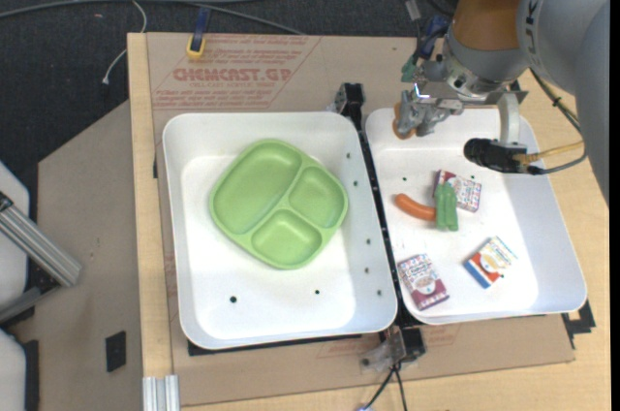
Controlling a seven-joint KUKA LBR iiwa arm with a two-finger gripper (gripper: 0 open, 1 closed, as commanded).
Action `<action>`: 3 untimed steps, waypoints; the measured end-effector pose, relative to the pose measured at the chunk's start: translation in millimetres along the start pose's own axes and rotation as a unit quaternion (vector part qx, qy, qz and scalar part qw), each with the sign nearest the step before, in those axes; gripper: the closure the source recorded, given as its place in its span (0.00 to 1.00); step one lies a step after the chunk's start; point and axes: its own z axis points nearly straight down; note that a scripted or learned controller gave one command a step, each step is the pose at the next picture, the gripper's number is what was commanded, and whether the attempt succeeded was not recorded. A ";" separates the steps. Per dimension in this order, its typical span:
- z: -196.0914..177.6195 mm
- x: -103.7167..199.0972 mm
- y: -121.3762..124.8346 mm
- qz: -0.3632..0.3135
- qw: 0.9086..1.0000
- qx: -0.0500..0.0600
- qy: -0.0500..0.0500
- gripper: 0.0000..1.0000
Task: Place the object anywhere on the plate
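We note, nearest in the right bin (542, 298), a red-and-white packet (421, 280) by its near-left corner and a blue, red and white packet (490, 262) further right. Mid-bin, an orange carrot-like piece (415, 206) touches a green piece (446, 206) lying against another packet (462, 191). In the left bin (184, 235) rests a green divided plate (279, 203). The gripper (415, 123) hangs over the right bin's far-left corner; we cannot tell whether it is parted or closed.

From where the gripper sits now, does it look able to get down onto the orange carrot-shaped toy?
Probably yes: the gripper hovers at the right bin's far edge, and the orange carrot-shaped toy lies uncovered, with only a green toy touching its end.
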 end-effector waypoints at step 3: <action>-17.1 152.1 -17.8 0.001 1.000 -0.002 -0.001 1.00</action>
